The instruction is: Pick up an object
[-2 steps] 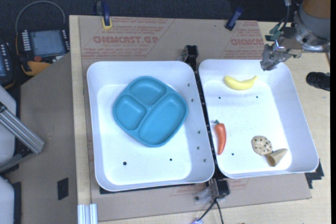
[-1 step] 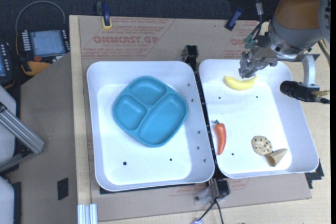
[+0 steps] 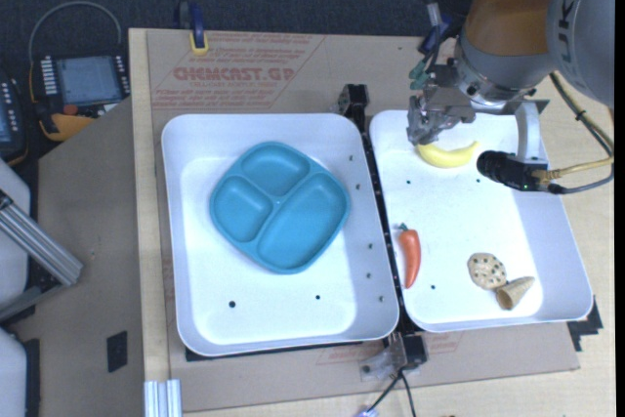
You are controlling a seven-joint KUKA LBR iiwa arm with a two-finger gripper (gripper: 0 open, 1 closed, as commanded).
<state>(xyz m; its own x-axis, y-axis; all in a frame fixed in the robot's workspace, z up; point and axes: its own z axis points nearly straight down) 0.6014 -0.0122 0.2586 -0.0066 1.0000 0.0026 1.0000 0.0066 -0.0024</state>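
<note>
Bins sit side by side on the table (image 3: 146, 210). The left bin (image 3: 186, 308) holds a blue divided plate (image 3: 280, 206). In the right bin (image 3: 547, 259), a yellow banana (image 3: 449, 154) lies near the far edge, with the end effector (image 3: 430, 134) right above it, touching or nearly so; how wide it stands, I cannot tell. A red pepper (image 3: 411, 254) lies by the bin's left wall, and a cookie (image 3: 485, 269) and a cone-shaped piece (image 3: 515, 291) lie close together near the front.
</note>
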